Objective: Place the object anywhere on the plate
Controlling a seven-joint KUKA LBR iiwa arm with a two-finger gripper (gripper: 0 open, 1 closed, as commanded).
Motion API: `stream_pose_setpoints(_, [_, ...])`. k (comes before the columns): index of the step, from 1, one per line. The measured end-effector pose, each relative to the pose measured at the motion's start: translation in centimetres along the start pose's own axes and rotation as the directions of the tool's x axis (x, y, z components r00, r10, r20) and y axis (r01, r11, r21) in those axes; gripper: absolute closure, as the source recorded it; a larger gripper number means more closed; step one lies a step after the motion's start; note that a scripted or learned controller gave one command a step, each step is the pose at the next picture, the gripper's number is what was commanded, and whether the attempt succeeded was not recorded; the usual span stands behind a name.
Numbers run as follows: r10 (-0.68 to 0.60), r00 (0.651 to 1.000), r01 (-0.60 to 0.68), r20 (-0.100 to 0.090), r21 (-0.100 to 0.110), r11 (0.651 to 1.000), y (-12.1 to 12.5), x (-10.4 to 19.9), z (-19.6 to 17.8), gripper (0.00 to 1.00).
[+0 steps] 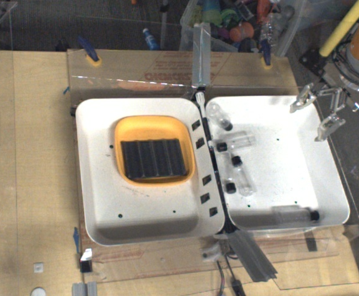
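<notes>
A yellow-orange plate (153,126) lies in the left bin (99,165), and a black ridged block (153,158) covers most of its middle. Several clear plastic vials with black caps lie in the right bin (290,165): one at the top left corner (217,116), one below it (237,142), others near the divider (243,179), and one along the front wall (293,214). My gripper (306,122) hangs over the right bin's upper right corner. It is open with nothing between its fingers, well apart from the vials.
A metal divider bar (200,60) runs between the two bins, with black clips (204,162) along the left bin's right rim. A crate of colourful toys (241,8) stands beyond the bench. Blue clamps (92,55) hold the back board.
</notes>
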State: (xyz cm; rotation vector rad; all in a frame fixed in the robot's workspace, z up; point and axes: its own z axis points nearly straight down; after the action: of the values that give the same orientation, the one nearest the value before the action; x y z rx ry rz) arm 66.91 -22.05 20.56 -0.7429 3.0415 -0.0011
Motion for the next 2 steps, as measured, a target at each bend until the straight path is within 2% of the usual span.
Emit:
stream_pose_setpoints(1, [-0.314, 0.949, 0.314, 0.001, 0.000, 0.949, -0.03, 0.01, -0.52, 0.00])
stream_pose_setpoints(2, [-0.569, 0.822, 0.569, 0.001, -0.001, 0.822, -0.01, 0.01, -1.48, 0.00])
